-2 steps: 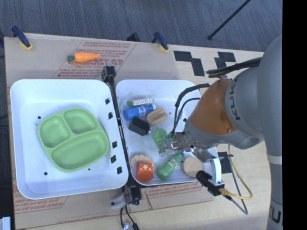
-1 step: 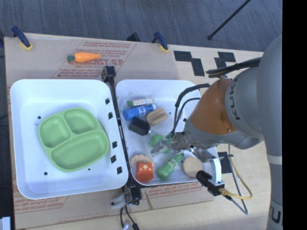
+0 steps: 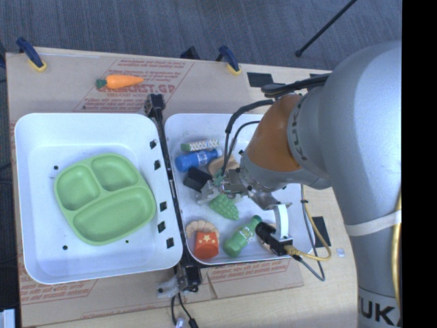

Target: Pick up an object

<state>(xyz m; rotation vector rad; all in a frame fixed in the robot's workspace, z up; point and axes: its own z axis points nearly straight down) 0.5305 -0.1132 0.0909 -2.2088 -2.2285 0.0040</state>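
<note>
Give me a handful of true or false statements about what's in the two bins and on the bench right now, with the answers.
1. The green divided plate lies in the left bin. True.
2. The toy carrot lies inside the right bin. False: it lies on the cardboard behind the left bin.
3. A blue bottle lies in the right bin. True.
4. The red block with a star sits on the green plate. False: it sits in the right bin's near corner.
5. The gripper is over the left bin. False: it is down in the right bin, among the toys.
</note>
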